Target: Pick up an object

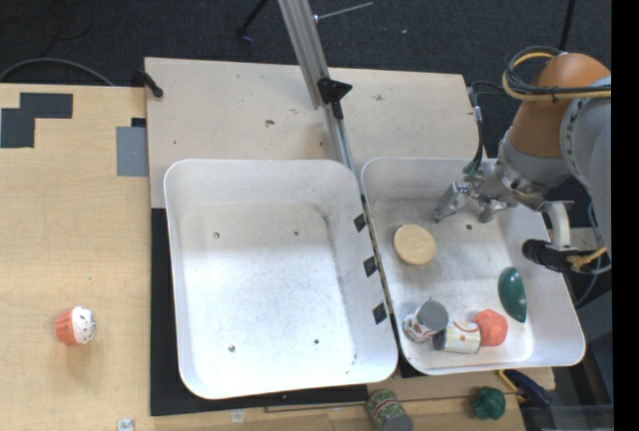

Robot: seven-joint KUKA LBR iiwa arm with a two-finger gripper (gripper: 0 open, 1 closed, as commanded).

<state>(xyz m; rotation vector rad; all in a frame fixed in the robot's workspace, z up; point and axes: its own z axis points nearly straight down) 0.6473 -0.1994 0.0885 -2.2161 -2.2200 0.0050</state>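
Camera view: my gripper hovers open, holding nothing, near the right bin's far edge.
Nearest target: tan disc, just toward the near-left of it.

In the right bin we note a tan round disc lying flat near centre. A dark green piece sits toward the right wall. Along the front: a grey cup-like item, a small white-and-red object, an orange lump.
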